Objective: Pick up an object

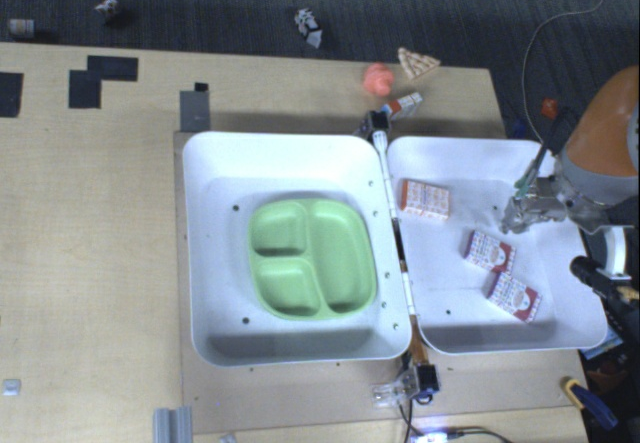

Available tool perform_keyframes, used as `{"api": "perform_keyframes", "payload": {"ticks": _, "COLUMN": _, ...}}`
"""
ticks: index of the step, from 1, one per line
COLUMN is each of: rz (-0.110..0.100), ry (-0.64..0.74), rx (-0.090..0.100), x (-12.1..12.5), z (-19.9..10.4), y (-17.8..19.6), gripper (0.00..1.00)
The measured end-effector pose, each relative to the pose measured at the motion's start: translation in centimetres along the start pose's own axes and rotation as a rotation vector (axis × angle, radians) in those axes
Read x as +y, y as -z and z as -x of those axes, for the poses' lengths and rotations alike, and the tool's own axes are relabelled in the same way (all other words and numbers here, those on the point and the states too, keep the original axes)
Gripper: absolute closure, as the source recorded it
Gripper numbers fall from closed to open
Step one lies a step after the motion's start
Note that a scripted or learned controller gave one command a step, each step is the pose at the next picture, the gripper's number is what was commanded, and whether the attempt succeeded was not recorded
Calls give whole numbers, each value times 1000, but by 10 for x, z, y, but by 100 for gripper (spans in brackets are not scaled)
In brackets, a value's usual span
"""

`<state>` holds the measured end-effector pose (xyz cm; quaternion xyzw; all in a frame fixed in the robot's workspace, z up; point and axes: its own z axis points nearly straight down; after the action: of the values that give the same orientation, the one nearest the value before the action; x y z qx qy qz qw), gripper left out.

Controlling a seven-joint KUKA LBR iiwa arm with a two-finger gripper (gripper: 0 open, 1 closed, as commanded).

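Observation:
Three small red-and-white cartons lie in the right bin (450,326). One carton (425,199) sits near the bin's left wall, a second (487,250) lies in the middle, and a third (513,296) is just below it toward the front. My gripper (517,216) reaches in from the right under the orange-banded wrist (610,136). It hangs over the bin's right half, just above and right of the middle carton. Nothing is seen held in it.
The left bin (215,231) holds a green divided plate (312,257). On the bench behind the bins lie an orange ball (378,79), a wedge-shaped toy (418,62) and a small tube (403,106). Cables run along the bins' shared edge.

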<state>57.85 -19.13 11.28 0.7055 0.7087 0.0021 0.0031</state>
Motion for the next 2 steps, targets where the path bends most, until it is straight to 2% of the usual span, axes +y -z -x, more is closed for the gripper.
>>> {"api": "perform_keyframes", "payload": {"ticks": 1, "rz": -1, "ry": 2, "rx": 0, "x": 83, "z": 15, "y": 80, "gripper": 100}}
{"api": "perform_keyframes", "payload": {"ticks": 2, "rz": -2, "ry": 2, "rx": 0, "x": 83, "z": 15, "y": 79, "gripper": 0}}
